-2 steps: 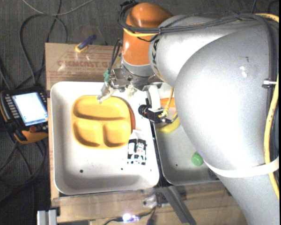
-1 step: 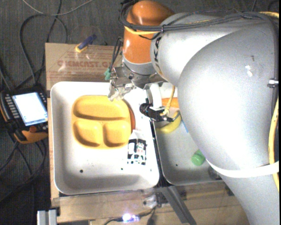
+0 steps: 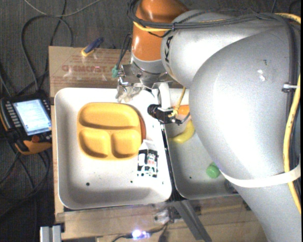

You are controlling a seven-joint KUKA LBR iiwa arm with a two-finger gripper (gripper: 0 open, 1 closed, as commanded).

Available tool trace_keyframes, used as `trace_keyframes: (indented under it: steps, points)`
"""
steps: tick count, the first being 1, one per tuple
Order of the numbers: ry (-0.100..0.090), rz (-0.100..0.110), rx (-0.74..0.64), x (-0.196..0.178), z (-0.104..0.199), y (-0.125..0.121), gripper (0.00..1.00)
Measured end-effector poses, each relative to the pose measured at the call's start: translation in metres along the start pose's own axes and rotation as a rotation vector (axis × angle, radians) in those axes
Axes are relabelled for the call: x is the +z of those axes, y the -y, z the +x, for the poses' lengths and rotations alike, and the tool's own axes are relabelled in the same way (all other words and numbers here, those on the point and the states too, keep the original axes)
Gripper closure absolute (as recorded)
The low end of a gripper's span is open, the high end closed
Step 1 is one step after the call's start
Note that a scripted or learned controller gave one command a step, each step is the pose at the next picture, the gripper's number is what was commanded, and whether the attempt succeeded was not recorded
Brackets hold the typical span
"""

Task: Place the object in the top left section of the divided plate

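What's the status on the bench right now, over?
Gripper at left bin's far edge, above yellow divided plate. Plate sections bare. Nothing blocking the plate.

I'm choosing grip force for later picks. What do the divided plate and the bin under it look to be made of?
Divided plate: probably moulded plastic, yellow-orange, slightly glossy, with soft rounded ridges between its sections. Left bin: likely thin white plastic, smooth with a dull sheen and rounded corners; painted metal can't be ruled out.

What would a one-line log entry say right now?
claw: above left bin's top edge | divided plate: sections bare | right bin: yellow object, green object
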State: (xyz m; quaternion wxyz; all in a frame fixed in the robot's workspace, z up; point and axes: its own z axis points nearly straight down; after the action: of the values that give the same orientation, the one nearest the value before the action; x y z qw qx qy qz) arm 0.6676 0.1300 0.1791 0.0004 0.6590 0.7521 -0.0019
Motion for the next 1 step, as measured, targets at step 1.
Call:
trace_keyframes:
  steps: [1]
  points:
    - [-0.002,0.002,-0.025,-0.0105,0.0435,0.1176,1.0]
